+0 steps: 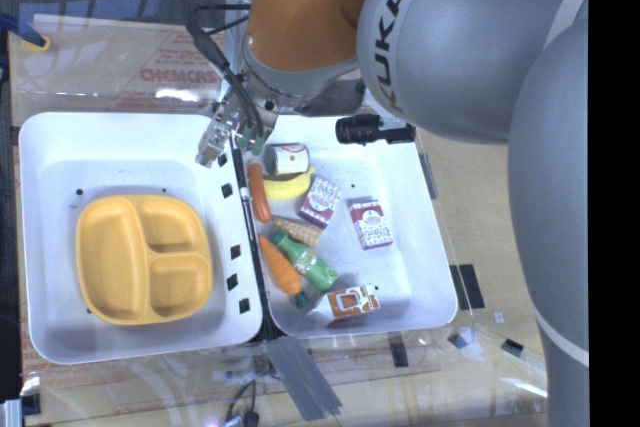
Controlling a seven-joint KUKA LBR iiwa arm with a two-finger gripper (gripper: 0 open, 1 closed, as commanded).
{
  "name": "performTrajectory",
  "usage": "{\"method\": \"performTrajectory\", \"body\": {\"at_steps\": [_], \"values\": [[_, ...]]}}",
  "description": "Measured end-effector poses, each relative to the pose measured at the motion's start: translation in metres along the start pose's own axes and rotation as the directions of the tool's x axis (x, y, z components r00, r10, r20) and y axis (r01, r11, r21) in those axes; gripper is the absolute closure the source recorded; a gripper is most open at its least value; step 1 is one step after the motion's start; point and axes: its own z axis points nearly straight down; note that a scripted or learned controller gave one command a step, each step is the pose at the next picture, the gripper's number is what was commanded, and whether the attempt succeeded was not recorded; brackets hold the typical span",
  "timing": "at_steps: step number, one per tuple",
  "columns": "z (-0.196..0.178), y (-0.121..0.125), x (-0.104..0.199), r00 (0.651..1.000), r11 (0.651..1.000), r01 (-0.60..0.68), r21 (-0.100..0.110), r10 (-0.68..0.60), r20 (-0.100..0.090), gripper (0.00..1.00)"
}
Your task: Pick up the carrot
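- Presently, from the camera view, we list two white bins on the counter: the left bin [40, 215] bearing a yellow divided tray [143, 257], the right bin [425, 255] bearing small groceries.
- Hand [232, 137]: seen below the orange wrist band, over the far end of the divider where the two bins meet. We cannot tell how it is set, and we see nothing carried in it.
- Carrot [280, 265]: lying in the right bin, close to its left wall, toward the near end. Long axis runs diagonally, upper end toward the divider, lower end toward the bin's near middle.
- Neighbours: a green item [310, 267] touching the carrot's right side; a sausage [259, 193] just above it; a banana [288, 186], two small cartons [320, 200] [371, 222] and an orange packet [353, 302] nearby.
- Governing relation: the carrot lies nearer the camera than the hand, slightly to the view's right, with the sausage between them. We judge the hand must travel down the divider side, past the sausage, and turn to close across the carrot's width.
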Motion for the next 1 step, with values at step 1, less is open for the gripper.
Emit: {"method": "performTrajectory", "body": {"at_steps": [1], "values": [[0.0226,0.0626,0.0424,0.949,0.949,0.316,0.000,-0.316,-0.001,1.00]]}}
